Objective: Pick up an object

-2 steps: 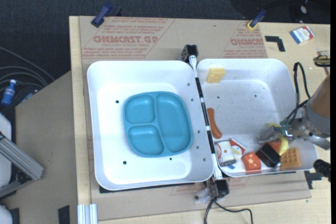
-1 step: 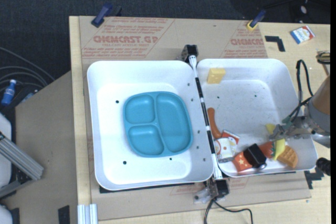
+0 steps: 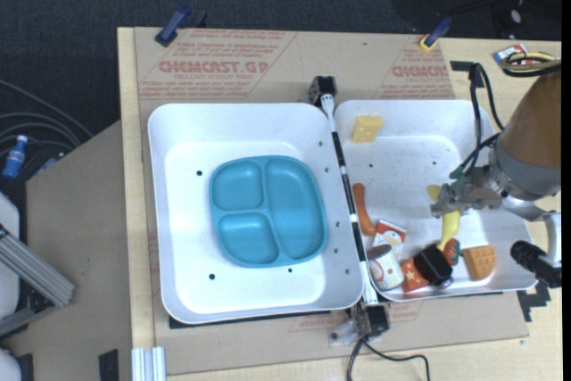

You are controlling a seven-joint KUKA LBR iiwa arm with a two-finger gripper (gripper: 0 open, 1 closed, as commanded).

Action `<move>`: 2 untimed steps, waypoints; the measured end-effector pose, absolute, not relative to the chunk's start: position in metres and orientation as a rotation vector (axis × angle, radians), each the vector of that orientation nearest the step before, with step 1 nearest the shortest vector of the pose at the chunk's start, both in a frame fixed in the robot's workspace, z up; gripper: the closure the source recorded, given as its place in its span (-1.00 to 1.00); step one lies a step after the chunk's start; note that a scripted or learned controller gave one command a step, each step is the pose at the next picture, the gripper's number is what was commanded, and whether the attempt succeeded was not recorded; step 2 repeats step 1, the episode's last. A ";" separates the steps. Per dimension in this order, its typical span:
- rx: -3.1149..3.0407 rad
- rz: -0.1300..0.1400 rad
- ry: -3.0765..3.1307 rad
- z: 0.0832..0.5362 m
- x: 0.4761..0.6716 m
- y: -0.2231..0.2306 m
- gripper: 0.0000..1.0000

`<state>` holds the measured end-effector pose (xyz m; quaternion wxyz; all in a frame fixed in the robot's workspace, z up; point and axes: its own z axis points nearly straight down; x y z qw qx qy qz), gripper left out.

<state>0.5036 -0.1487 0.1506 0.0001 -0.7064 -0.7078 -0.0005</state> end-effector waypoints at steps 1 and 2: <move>-2.219 -0.002 -2.224 0.215 0.509 -0.093 1.00; -2.219 -0.002 -2.224 0.215 0.509 -0.093 1.00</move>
